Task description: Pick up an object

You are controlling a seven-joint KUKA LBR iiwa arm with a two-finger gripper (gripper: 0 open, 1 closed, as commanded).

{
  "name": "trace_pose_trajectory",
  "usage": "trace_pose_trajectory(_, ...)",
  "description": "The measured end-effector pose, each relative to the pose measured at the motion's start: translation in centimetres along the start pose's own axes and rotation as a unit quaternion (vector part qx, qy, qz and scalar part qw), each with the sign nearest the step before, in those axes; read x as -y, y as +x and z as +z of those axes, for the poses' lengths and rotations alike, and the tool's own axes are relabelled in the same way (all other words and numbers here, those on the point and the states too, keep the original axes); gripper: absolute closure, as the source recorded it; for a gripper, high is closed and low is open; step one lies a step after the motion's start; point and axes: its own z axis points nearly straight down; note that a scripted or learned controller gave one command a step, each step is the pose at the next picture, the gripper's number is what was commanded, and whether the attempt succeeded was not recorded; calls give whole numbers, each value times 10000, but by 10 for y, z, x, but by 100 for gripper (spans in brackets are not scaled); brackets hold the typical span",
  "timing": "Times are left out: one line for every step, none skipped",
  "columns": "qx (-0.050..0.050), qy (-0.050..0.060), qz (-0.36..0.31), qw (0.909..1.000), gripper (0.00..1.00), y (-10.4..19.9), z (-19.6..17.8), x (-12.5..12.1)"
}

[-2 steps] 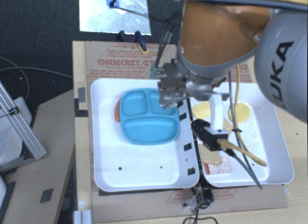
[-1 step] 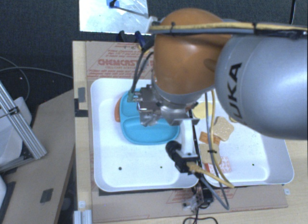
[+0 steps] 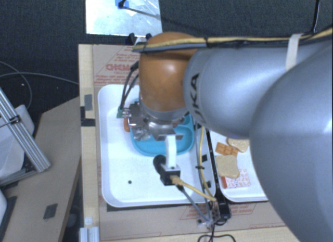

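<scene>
The arm's orange band (image 3: 161,74) and grey wrist hang low over the left bin (image 3: 112,183), with the gripper (image 3: 157,130) directly above a blue dish-like object (image 3: 182,137) near the middle of that bin; I judge this to be the reach-and-descend step, with the grasp itself not confirmed. The wrist hides the working end from this camera, so I cannot tell whether the gripper is open or closed, and nothing can be seen held in it.

The likeliest target is the blue object; it sits partly under the metal flange, with its rim showing at the right and lower left. A small orange item (image 3: 126,124) lies just beside it on the left, tight against the wrist; the right bin (image 3: 244,198) holds several tan, flat pieces (image 3: 229,164) that resemble toy bread or crackers.

The next move calls for closing on a rim or edge rather than the broad face, then a straight lift; the blue piece looks smooth, rigid plastic with a curved lip, so it may slip. The bins are glossy white with rounded corners; a yellow cable (image 3: 200,155) trails between them.
</scene>
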Motion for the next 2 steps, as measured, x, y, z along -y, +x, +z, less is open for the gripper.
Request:
trace_pose_trajectory(-20,-60,7,10000,100,-15,48,-83)
trace_pose_trajectory(-13,-17,-18,10000,100,3,-48,-9)
